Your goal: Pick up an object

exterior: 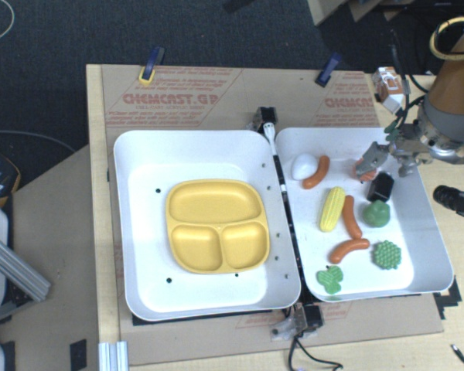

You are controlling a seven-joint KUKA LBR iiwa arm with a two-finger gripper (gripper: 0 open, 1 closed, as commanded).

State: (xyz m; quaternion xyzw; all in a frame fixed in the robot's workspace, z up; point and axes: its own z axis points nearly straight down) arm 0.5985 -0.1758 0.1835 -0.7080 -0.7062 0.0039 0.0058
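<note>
The round green toy is seen just below the claw in the camera view; the claw's state cannot be told.

2 white bins sit side by side on a brown board w/ red "CHEMCAST" print; the board lies on the bench. Left bin: yellow 3-compartment plate flat at its centre, a few small black dots on the bin floor around it. Right bin meets it along the shared edge. Black clip at that seam's far end, near-end clip at the other. Blue clamp w/ yellow tip on the board's far edge nr the left corner; 2nd blue clamp further right, same edge.
</note>
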